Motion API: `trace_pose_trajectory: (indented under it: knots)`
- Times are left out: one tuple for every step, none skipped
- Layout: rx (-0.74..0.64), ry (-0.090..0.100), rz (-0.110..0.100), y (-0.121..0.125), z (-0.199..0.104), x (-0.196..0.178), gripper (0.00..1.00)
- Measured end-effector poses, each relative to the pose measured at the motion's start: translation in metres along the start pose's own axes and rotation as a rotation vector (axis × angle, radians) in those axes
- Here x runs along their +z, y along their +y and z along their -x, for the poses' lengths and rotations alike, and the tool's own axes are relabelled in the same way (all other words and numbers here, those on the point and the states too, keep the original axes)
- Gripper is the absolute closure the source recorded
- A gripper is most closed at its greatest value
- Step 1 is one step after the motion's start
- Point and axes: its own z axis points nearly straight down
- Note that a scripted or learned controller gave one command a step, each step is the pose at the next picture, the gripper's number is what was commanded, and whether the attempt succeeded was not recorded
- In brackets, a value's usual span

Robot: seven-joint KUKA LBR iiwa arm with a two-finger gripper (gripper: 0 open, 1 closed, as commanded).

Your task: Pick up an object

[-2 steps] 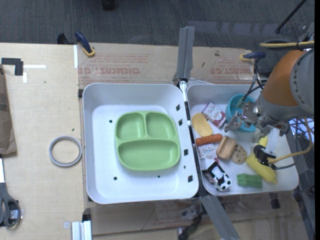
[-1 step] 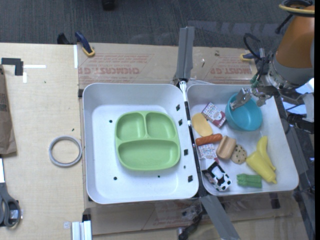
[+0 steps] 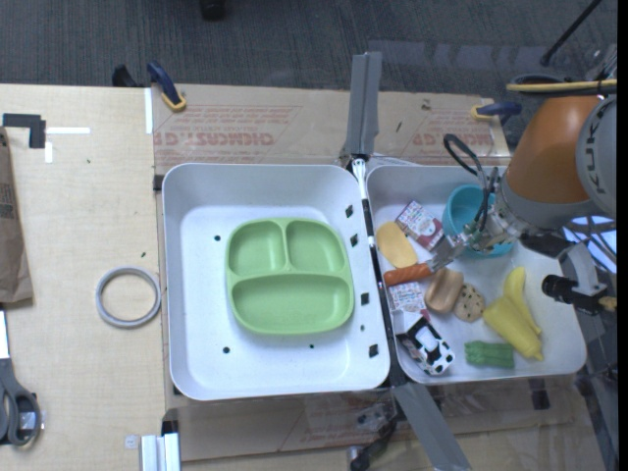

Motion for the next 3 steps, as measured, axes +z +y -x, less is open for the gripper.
trace_pose_trajectory:
  knots:
    - [0.034, -0.012, 0.008, -0.013, -0.032, 0.016, 0.00]
    - [0.155, -0.004, 0.005, -0.040, -0.045, 0.018, 0.00]
    - [0.157, -0.005, 0.008, -0.039, -0.044, 0.008, 1.00]
